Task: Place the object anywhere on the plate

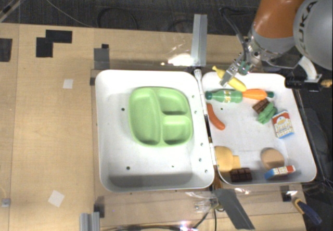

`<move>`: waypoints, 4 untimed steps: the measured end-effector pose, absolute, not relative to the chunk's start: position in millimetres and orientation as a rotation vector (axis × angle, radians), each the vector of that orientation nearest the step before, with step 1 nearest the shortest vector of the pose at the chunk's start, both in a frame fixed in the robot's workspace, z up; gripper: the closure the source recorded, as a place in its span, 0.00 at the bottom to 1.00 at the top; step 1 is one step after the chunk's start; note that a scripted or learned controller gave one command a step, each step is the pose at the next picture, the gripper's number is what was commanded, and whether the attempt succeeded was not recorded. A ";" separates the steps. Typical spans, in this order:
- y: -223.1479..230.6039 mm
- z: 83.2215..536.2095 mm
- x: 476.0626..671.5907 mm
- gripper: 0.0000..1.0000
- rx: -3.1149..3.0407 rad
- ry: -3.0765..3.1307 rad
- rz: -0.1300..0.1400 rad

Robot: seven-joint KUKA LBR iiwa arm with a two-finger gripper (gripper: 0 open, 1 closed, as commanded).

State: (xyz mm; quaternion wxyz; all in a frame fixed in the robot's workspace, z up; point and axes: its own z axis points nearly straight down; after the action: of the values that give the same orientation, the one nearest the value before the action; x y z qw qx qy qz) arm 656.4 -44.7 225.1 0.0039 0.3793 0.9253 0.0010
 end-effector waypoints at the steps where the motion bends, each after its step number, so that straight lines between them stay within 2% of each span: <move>1: 9.7 185.1 612.7 1.00 0.970 2.984 0.005; 2: 86.2 186.9 655.6 1.00 0.533 3.087 0.008; 3: 86.0 186.8 652.0 1.00 -0.316 3.116 0.004; 4: 85.9 186.9 652.1 0.00 -0.315 3.116 0.004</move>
State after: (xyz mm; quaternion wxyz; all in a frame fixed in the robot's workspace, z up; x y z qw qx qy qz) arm 652.1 85.9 186.9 0.0049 -0.1005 0.9949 0.0012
